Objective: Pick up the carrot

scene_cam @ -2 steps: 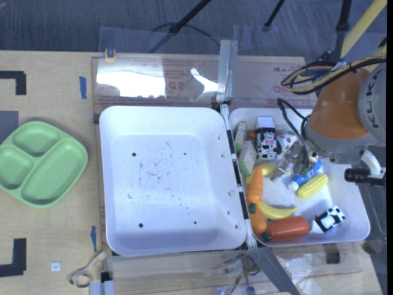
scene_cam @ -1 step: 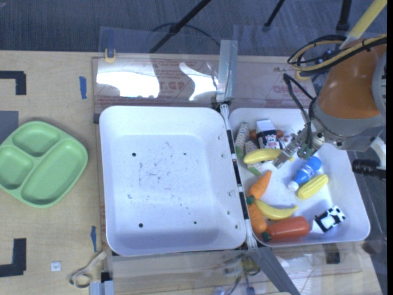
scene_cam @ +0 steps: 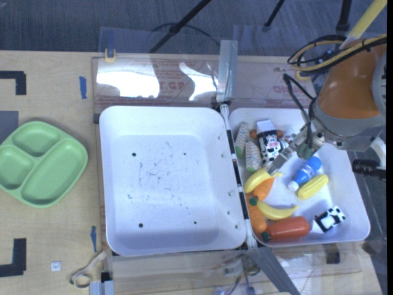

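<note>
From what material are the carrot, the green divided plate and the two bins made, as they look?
The carrot seems to be smooth moulded plastic: an even orange colour, toy-like. The green divided plate also looks like plastic, matte, with soft rounded rims. The left bin and the right bin seem to be thin white plastic or foam; the left one shows scuffs, and the look leaves the choice open.

The carrot (scene_cam: 264,189) is a small orange toy piece lying in the right-hand bin (scene_cam: 353,171), close to that bin's left wall and about midway along it. It is partly covered: a yellow banana (scene_cam: 259,179) lies across its upper end and another banana (scene_cam: 277,211) curves just beneath it. Its tip cannot be made out, so which way it points is unclear.
</note>
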`<state>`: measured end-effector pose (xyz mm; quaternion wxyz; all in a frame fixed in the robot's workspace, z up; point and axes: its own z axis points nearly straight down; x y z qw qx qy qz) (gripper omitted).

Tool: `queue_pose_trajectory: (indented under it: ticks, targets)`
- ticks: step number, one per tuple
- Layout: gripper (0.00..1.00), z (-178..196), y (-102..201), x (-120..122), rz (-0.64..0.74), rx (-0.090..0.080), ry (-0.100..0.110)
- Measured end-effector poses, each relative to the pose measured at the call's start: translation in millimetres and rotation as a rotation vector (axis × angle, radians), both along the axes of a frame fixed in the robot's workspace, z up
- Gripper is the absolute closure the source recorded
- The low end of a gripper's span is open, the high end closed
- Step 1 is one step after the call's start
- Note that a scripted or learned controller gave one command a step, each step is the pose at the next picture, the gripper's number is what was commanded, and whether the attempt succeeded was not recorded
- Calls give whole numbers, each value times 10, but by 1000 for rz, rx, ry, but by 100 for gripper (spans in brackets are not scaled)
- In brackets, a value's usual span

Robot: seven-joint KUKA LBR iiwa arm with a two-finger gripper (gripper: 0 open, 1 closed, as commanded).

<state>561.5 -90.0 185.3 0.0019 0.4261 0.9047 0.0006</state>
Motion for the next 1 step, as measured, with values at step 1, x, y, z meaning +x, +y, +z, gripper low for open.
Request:
queue_pose_trajectory:
  ticks: [1]
  targets:
    - [0,-958,-69,-426,-18,1,0]
